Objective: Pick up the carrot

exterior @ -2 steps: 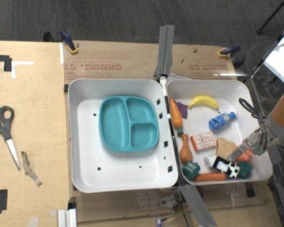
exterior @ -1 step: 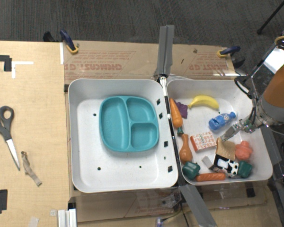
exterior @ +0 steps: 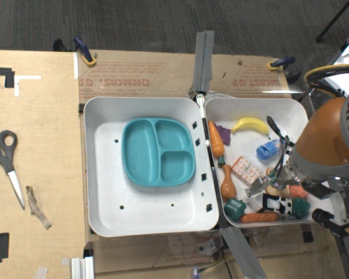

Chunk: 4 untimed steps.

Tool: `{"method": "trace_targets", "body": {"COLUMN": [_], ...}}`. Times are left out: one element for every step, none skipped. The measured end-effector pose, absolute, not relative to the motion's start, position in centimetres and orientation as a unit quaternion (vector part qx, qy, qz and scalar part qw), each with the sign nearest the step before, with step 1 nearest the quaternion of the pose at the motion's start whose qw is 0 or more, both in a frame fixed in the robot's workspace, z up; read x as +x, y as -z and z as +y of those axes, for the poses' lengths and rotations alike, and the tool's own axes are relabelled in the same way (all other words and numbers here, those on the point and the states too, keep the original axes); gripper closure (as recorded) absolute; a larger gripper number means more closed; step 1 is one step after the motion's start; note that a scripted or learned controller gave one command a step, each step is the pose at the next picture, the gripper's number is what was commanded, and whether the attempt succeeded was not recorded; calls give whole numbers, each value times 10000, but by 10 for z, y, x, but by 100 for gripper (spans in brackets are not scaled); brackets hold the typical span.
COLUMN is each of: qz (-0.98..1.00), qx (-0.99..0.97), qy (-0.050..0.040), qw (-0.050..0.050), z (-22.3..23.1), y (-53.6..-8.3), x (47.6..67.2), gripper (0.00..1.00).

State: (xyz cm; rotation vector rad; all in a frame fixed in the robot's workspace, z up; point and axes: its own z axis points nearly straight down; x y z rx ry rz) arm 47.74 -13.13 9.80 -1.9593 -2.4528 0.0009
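The carrot (exterior: 216, 140) is a slim orange piece lying lengthwise against the left wall of the right bin (exterior: 296, 108), beside a purple toy (exterior: 223, 135). My gripper (exterior: 266, 183) hangs low over the middle of that bin, right of and nearer than the carrot and well apart from it. It is just above a pink box (exterior: 245, 170) and a black-and-white toy (exterior: 279, 204). The grey wrist and orange band (exterior: 330, 133) come in from the right. Nothing can be seen held.
The right bin also holds a banana (exterior: 251, 124), a blue toy (exterior: 268, 150), an orange pear-shaped piece (exterior: 227, 183), a green piece (exterior: 234, 208) and a red-orange sausage shape (exterior: 259, 217). A teal divided plate (exterior: 159, 151) lies in the left bin (exterior: 99, 173). Scissors (exterior: 7, 158) rest on the bench.
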Motion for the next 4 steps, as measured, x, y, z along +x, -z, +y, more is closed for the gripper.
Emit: {"method": "trace_targets", "body": {"qz": [-7857,-7758,-7766,-7040], "qx": [-6186,-6310,-6299,-7102], "qy": [15,17,13,-8], "qw": [-59,-35,-74,-1], "z": [-180,-192,-193,-169], "y": [-96,-96,-106,-175], "x": [534,480,482,499], "gripper": [0,0,100,100]}}
